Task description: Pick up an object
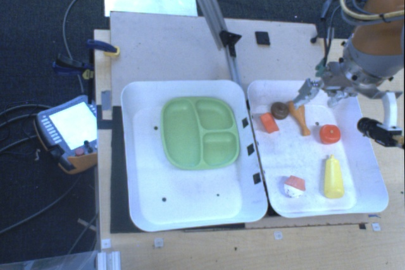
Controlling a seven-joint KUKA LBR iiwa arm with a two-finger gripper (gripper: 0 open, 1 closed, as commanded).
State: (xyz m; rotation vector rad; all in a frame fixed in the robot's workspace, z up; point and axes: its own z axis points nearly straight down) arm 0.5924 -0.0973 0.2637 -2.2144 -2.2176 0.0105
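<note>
Bench, two white bins [190, 215] | gripper [308, 93] upper right, fingers' state unclear, above wooden spoon [300, 117] | green tray [200, 132] left bin

Bench [158, 47] with two white bins [190, 199] side by side.

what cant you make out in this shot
- Gripper: blurred and small in the camera view, finger state unreadable.
- Arm: cut off by the right and top edges.
- Brown item: too small to identify.
- Red-white item: too blurred to name.
</note>
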